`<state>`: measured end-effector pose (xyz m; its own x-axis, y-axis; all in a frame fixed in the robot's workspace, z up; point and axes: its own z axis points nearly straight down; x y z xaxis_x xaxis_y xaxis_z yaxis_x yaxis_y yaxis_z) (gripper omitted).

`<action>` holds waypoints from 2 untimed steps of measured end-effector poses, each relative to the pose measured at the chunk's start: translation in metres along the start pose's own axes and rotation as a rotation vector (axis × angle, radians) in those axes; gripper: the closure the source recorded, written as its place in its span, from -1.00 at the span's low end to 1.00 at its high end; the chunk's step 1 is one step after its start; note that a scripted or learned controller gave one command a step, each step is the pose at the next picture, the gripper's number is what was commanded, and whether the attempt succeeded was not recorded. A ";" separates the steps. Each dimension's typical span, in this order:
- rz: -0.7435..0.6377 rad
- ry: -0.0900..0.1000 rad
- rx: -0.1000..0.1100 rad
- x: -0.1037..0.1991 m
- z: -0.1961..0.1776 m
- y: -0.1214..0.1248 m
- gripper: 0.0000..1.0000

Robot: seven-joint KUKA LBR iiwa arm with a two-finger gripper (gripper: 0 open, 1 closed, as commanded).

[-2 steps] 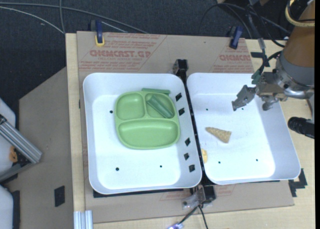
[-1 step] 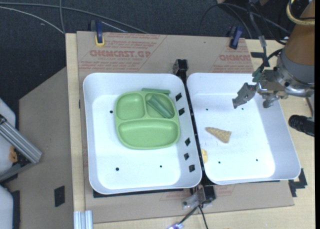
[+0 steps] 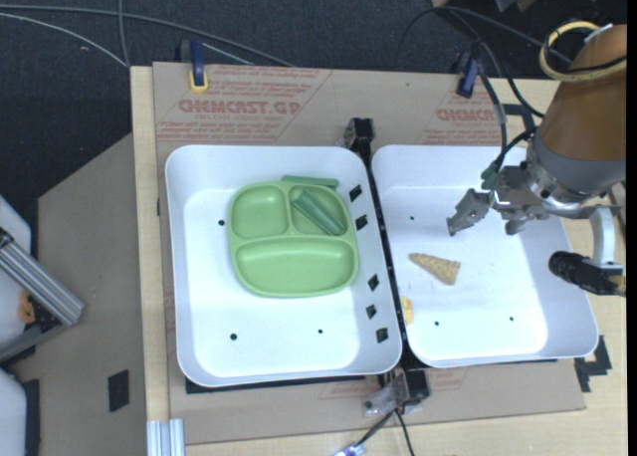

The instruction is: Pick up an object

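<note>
Arm over the right bin, tan wedge lying loose below its fingers.
The arm (image 3: 582, 115) reaches in over the right bin (image 3: 557, 330); the left bin (image 3: 199, 275) carries a green divided plate (image 3: 289, 245). The gripper (image 3: 490, 215) hangs with fingers spread wide, gripping nothing. The tan wedge (image 3: 436, 267) sits on the bin floor, near, below and just left of the fingertips, not touching.

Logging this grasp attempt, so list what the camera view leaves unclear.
- End effector: hangs above the right bin; its height over the floor cannot be judged.
- Tan wedge: too small to identify.
- Green piece on the divided plate: identity unclear.
- Small yellow bit at the bin divider: partly hidden.
</note>
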<state>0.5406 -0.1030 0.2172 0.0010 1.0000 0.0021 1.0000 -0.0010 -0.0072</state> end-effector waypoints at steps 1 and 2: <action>-0.001 0.001 0.001 0.003 0.046 -0.008 -1.00; -0.001 0.001 -0.001 0.005 0.091 -0.003 -1.00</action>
<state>0.5372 -0.0980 0.1267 0.0003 1.0000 0.0027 1.0000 -0.0003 -0.0066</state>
